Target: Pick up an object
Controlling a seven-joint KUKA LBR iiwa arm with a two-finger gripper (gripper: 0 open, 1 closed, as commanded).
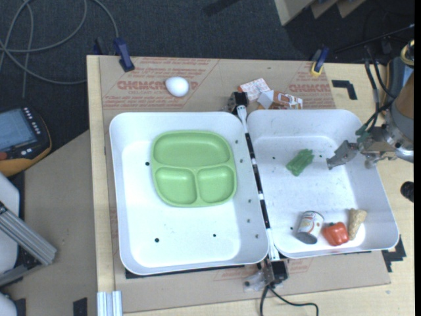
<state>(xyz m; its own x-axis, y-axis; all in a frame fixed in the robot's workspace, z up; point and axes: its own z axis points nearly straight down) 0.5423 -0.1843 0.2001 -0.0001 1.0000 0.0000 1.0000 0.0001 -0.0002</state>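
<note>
Seen from above at a slant, the bench [197, 71] carries two shallow white bins side by side, their inner rims touching along the middle; the left bin [131, 196] holds a pale green divided plate [194, 166], lying flat in its upper half, one wide section at the far side and two smaller ones nearer the camera; a few small dark specks dot that bin's floor around it; the right bin [368, 196] holds four loose things; a small green block [300, 162] lies tilted near the bin's centre, towards the far side; along the near edge sit a small can [308, 225] on its side with its dark open end facing the camera, just beside it a red pepper-like piece [336, 234], and touching that a tan, bread-like stick [356, 222] leaning upward to the right; the gripper [345, 154] hangs over the far right part of this bin, at the end of the arm entering from the right; it points left toward the green block yet is apart from it, and nothing lies between its fingers; whether they stand apart or together I cannot tell, the tip being too small and dark; beyond the bins, on the bare bench, a white egg-shaped thing [176, 85] rests near the far left, and some crumpled wrappers [270, 96] lie by the far end of the seam between the bins; two blue clamps [122, 53] grip the bench's far edge.
</note>
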